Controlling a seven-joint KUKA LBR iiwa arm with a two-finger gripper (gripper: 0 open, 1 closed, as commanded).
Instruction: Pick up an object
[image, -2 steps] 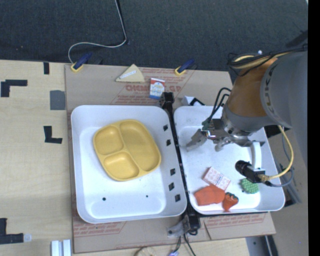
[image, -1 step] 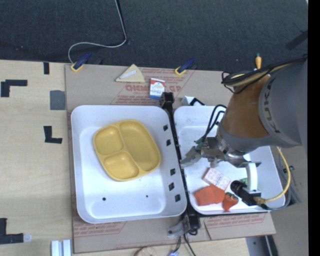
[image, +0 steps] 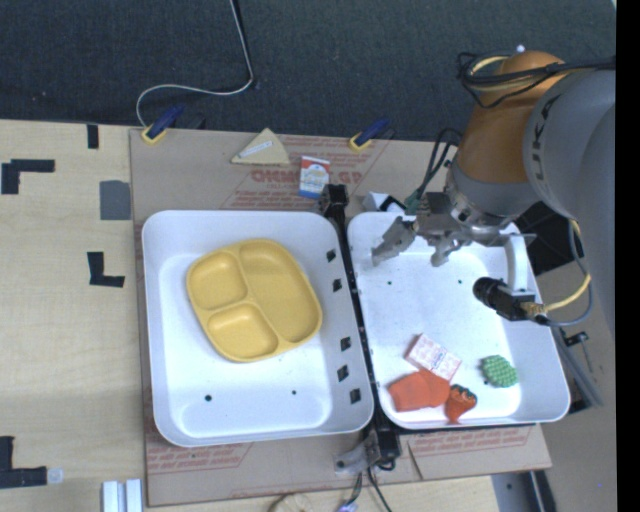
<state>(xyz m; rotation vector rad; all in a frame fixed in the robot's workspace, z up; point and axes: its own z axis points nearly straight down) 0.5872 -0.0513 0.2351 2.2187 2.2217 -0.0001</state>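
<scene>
My gripper (image: 415, 246) hangs over the far part of the right bin (image: 400, 300), its two grey fingers spread open with nothing between them. Near that bin's front edge lie an orange-red piece (image: 418, 391), a small red item (image: 459, 403) beside it, a pink-and-white packet (image: 432, 354) and a green knobbly ball (image: 499, 372). All of these sit well in front of the gripper, apart from it. A yellow three-compartment plate (image: 254, 298) lies in the left bin (image: 170, 400).
A black divider (image: 345, 300) with clips runs between the two bins. Behind the bins on the cardboard lie a small red-and-white box (image: 314, 177), a tan triangle (image: 263, 148) and two blue clamps. A white cable loops at the back.
</scene>
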